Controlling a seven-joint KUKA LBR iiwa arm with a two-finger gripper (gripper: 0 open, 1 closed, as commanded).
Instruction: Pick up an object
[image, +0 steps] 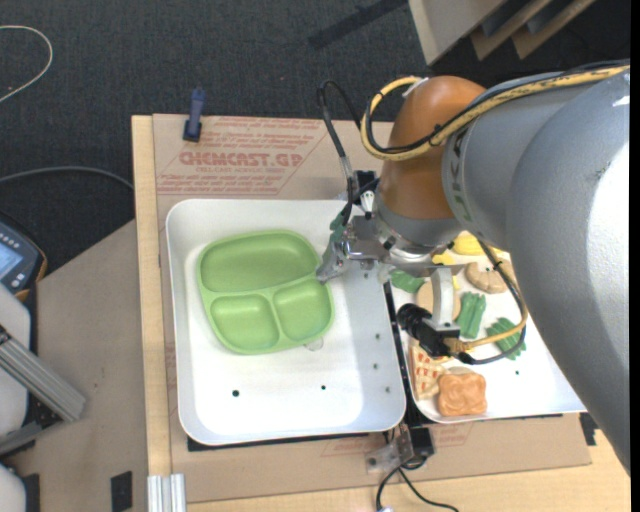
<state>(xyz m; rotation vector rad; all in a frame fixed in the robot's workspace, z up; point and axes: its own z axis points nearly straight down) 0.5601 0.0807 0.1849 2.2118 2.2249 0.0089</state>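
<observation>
Dark carpet surrounds a brown-papered bench on which two shallow white bins sit side by side. At frame centre the gripper hangs over the right part of the left bin, right at the right rim of the green divided plate. Whether it is released or clenched cannot be told from this angle, and nothing can be seen held in it.

The plate lies flat in the upper-left part of the left bin, three compartments facing up. It looks like thin moulded plastic: light, stiff and smooth, so probably slippery and unlikely to break. Lying flat, it offers only its raised rim, or perhaps a divider wall, for a pinch; the rim nearest the tool seems the obvious place.

Further right, the right bin holds small food-like pieces: green items, an orange lump and a yellow piece, partly under the arm.
</observation>
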